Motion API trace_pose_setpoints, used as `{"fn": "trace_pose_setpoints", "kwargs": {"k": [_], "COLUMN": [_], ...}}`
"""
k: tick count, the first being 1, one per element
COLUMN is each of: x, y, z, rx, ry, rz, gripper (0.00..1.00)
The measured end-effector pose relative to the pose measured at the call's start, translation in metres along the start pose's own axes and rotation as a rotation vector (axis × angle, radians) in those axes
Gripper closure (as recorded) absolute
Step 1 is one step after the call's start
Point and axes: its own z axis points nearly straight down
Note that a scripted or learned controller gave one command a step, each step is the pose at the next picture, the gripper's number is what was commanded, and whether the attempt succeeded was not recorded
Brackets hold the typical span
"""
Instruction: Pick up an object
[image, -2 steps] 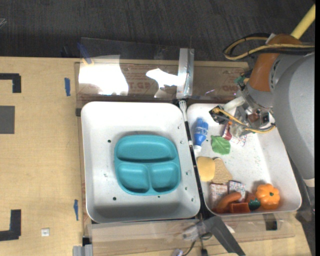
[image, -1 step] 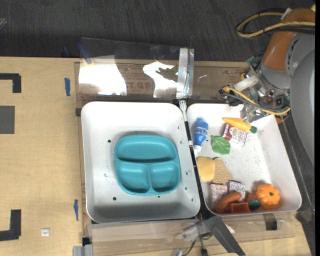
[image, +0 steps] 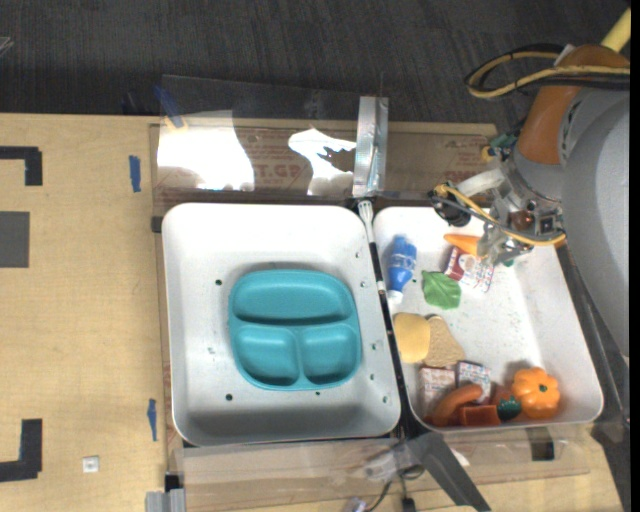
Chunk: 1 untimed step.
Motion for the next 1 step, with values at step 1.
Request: {"fn": "trace_pose_setpoints", "kwargs": {"k": [1], "x": [0.0094], "y": [-0.0156], "z": [-0.0023], "rx": [-0.002], "ry": [0.005], "rz": [0.000], "gripper": [1.00]}}
